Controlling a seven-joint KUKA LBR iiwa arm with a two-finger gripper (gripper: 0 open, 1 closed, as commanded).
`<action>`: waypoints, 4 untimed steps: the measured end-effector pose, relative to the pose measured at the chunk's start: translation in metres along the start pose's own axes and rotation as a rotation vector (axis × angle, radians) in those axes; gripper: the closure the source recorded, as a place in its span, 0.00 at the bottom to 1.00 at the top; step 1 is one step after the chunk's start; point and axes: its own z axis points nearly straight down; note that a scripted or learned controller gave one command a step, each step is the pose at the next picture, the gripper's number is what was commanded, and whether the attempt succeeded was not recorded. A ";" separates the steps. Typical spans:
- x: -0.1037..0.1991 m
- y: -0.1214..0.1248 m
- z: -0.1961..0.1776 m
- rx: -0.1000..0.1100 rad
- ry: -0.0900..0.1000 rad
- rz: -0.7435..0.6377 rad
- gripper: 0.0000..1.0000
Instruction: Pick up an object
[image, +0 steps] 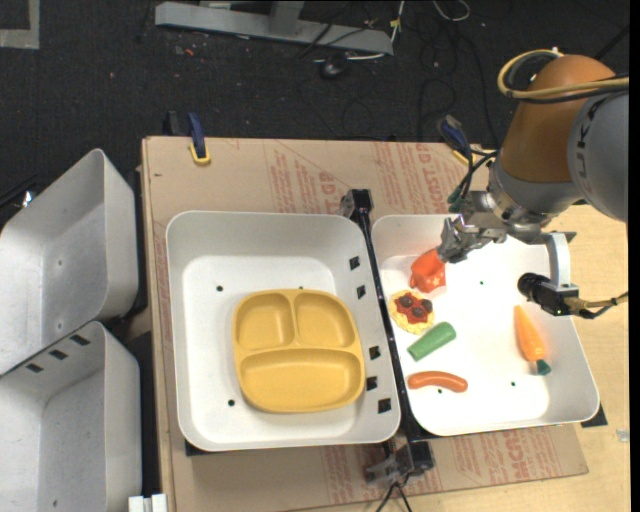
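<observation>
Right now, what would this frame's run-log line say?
arm: over right bin | gripper: low, at red toy | grasp: unconfirmed | also in bin: pizza toy, green piece, sausage, carrot | left bin: yellow tray

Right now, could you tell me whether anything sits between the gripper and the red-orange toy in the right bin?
Nothing visible does. The gripper is directly at the red-orange toy, at its upper right edge. The pizza slice lies just below the toy, on the far side from the gripper.
</observation>
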 end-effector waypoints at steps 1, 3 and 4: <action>0.041 -0.020 0.003 0.004 0.001 -0.002 1.00; 0.134 -0.076 -0.008 0.005 0.002 -0.003 1.00; 0.181 -0.094 -0.008 0.004 0.001 -0.001 1.00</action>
